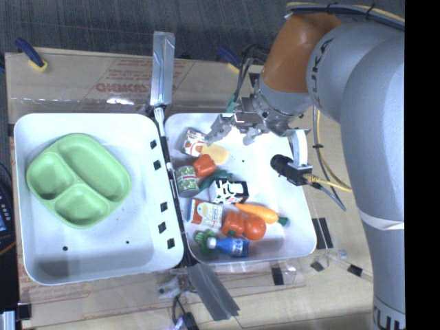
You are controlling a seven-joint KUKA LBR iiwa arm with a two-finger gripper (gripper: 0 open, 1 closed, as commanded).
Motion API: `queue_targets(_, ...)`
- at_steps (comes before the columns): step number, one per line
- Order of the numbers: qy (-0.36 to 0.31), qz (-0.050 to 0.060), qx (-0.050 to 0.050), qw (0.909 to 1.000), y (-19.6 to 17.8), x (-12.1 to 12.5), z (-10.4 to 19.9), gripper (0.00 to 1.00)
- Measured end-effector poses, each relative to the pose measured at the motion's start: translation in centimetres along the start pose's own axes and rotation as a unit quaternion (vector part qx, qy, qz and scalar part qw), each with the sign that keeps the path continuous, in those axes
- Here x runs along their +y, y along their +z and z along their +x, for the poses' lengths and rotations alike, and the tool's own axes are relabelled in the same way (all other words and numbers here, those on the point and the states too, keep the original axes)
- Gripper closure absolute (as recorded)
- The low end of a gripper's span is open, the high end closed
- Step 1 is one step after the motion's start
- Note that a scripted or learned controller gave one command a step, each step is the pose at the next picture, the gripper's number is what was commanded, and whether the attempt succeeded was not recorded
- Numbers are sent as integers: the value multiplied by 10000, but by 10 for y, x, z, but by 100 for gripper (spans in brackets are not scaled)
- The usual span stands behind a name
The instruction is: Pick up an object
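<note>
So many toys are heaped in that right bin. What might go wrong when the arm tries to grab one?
1. The toys lie tightly packed: the carrot rests against the red pepper, with the blue bottle just below. The tool may nudge neighbours or catch two at once.
2. Round shapes like the small green can could slip or roll away.
3. Several toys hug the right bin's wall, so the tool might bump it.

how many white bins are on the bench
2. The left bin holds a green divided tray; the right bin, beside it, holds the cluttered toy food under the tool.
</note>
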State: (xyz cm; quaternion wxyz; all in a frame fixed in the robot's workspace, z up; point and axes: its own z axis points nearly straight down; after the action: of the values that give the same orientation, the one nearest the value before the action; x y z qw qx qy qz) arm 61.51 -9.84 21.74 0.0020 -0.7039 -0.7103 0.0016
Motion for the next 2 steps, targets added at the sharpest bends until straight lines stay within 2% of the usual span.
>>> queue_targets(1, -627, -4, -1, 9980, 18, -76, -6, 0)
queue_targets(2, -559, -10, -3, 9984, 37, -103, -41, 0)
